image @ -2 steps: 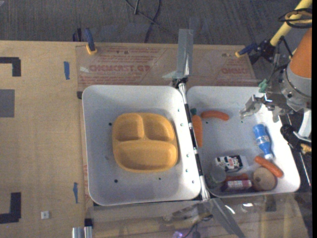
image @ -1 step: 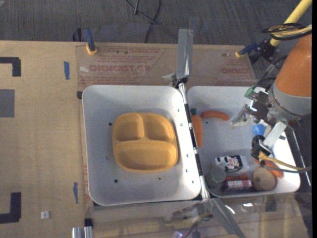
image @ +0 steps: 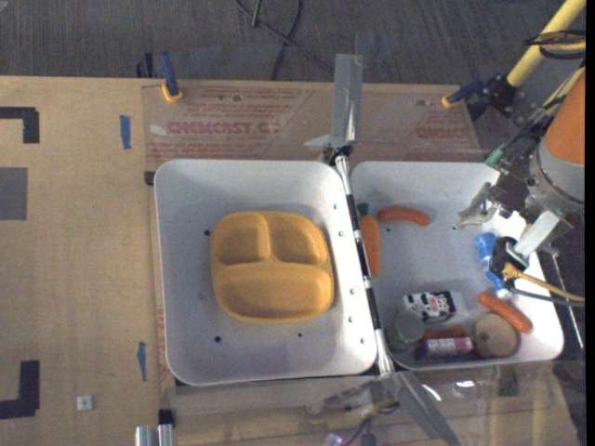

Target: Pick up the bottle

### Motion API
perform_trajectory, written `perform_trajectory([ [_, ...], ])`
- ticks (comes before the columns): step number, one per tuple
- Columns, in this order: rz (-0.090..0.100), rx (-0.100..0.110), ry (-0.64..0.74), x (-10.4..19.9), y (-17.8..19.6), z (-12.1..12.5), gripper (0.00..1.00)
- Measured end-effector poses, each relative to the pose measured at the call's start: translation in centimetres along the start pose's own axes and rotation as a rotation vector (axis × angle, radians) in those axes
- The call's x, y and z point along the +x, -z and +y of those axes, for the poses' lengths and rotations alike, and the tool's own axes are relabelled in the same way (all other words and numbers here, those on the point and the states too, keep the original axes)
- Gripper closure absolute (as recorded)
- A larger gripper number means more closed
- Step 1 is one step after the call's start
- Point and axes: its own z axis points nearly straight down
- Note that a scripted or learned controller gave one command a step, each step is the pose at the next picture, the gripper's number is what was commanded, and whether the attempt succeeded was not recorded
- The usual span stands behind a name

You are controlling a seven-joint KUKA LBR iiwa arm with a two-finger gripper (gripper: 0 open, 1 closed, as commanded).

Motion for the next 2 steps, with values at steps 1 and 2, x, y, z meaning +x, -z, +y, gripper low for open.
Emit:
perform_trajectory([
  [1, -0.001, 0.005, -0.051, 5.5, -6.8, -1.4, 0.0],
  [2, 0.0, 0.001, -0.007, -0.4, -3.9, 1.8, 0.0],
])
